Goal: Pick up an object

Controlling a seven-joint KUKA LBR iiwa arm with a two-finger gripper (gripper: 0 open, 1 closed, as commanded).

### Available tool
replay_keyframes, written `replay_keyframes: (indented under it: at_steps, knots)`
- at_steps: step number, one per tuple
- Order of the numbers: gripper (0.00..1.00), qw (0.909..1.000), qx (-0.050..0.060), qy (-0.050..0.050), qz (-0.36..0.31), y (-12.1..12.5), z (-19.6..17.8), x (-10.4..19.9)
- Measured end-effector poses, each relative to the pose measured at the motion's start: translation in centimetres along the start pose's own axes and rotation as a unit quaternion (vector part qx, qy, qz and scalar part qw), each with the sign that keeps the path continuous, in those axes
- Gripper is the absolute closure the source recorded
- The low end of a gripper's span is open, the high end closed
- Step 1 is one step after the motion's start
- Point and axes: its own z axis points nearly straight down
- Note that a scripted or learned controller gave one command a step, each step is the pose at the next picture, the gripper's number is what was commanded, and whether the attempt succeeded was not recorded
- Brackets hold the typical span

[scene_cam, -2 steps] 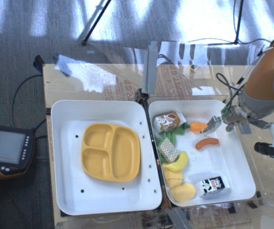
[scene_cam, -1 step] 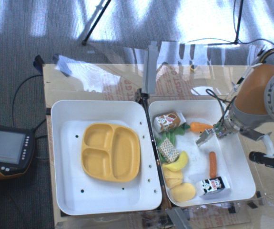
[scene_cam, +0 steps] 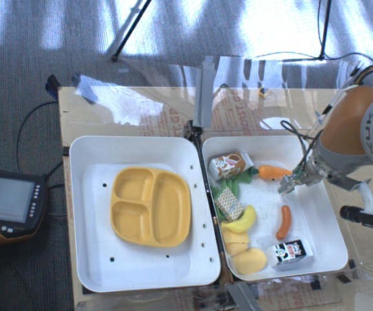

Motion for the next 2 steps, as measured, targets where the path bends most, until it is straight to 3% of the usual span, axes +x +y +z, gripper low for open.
replay_keyframes:
  at_steps: [1, 2]
  knots:
    - [0.0, 1.0, 0.0, 0.0, 0.001, 0.0, 0.0, 0.0]
    - [0.0, 0.9986, 0.001, 0.0, -0.054, -6.7, 1.0, 1.6]
